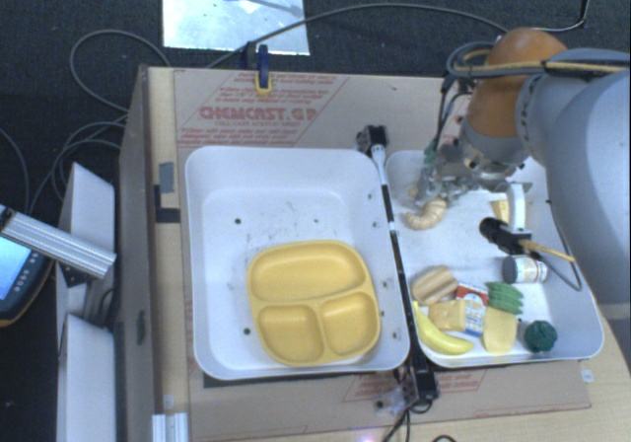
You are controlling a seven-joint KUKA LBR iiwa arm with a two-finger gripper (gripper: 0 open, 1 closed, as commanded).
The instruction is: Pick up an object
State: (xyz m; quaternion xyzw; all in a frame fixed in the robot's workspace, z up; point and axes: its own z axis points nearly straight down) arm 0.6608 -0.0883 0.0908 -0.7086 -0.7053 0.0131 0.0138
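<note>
My gripper (432, 189) hangs low over the far left corner of the right bin (590, 327). Just below it, on the bin floor, lies a tan curved pastry (425, 219); whether the two touch is unclear. Along the bin's near side lie a bread roll (434, 284), a banana (441, 336), a yellow cheese block (500, 331), a small orange and red pack (471, 310), a green vegetable (505, 297) and a dark green ball (539, 335).
The left bin (212, 233) holds a yellow divided tray (311, 302) on its near side. The wall between the bins (387, 213) runs just left of the gripper. My grey arm (577, 154) covers the right bin's far right.
</note>
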